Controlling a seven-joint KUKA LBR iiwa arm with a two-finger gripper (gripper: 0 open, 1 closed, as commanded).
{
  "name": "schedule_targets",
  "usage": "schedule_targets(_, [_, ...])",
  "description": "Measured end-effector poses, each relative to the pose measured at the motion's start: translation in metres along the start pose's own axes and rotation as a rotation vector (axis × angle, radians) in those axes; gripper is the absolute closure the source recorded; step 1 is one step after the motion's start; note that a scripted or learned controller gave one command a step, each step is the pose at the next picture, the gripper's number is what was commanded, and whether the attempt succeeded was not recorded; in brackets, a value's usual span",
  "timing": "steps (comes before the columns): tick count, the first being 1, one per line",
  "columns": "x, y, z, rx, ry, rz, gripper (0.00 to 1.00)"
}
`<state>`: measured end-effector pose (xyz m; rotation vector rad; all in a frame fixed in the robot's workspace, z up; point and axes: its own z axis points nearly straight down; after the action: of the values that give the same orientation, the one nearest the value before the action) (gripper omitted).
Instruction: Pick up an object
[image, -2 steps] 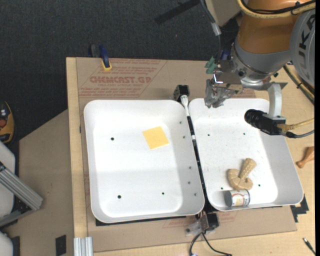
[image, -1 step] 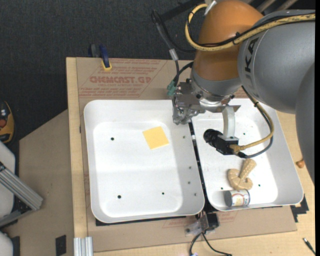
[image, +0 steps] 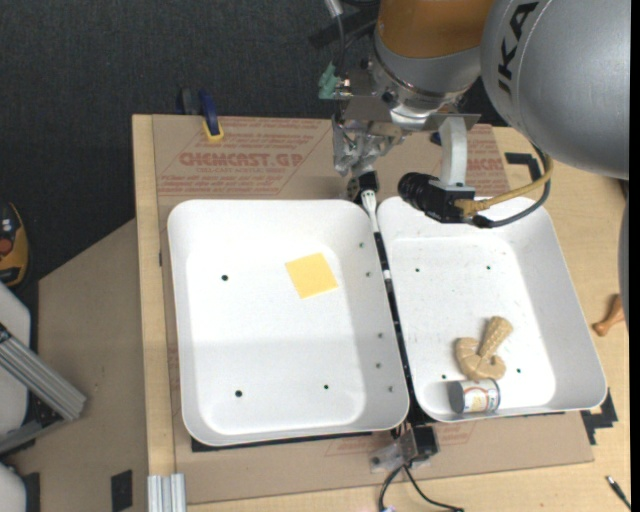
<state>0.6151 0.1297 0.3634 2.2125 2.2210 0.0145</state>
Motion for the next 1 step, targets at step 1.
schedule_targets(1, [0.0645, -0.0342, 0.0975, 0.022, -0.002, -0.002, 1.0])
